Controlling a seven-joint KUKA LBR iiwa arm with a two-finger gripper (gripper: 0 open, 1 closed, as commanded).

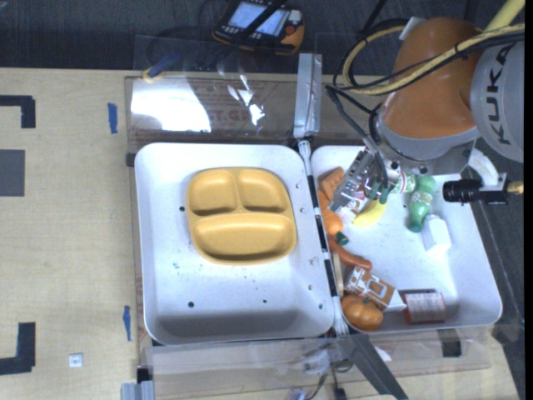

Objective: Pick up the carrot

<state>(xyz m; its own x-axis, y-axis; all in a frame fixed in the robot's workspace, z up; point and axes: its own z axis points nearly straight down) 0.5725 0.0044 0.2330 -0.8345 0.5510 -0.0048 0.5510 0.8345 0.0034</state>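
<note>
The bench carries two white bins. The carrot (334, 224) lies at the left wall of the right bin (466, 265), long axis roughly along that wall. The gripper (350, 192) hovers just right of its upper end; grip state cannot be determined.

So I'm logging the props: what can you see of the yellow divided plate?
The yellow divided plate looks like smooth moulded plastic, a rounded rectangle with three compartments: two small ones at the far side, one wide one nearer. It lies flat, upright, in the left white bin, roughly central, with nothing in it.
</note>
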